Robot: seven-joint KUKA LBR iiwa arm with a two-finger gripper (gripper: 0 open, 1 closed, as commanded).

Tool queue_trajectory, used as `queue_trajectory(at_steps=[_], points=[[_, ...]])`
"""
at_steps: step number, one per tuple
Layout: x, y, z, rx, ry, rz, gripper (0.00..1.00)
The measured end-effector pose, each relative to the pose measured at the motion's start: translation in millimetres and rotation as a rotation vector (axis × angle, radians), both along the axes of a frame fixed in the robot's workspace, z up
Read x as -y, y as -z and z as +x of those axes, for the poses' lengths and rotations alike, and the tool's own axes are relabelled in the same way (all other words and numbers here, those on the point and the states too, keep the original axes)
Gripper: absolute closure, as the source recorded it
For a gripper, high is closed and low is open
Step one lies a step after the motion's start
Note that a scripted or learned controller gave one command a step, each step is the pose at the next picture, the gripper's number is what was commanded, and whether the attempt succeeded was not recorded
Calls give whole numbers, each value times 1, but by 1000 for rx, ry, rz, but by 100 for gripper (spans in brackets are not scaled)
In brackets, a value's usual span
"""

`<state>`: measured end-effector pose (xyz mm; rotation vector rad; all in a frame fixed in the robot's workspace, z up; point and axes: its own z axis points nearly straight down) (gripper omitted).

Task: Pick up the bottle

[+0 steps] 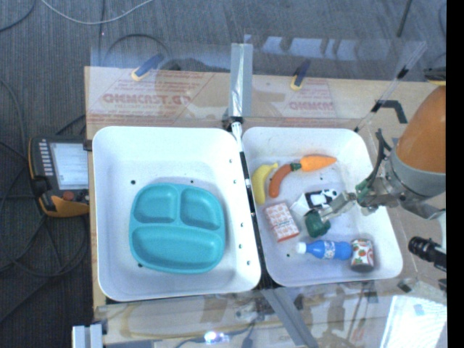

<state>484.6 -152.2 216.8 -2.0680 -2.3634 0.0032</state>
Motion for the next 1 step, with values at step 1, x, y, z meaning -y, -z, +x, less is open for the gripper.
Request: queue_trajectory(at_steps=[1], points=[[-3, 128, 1, 8, 36, 0, 0]])
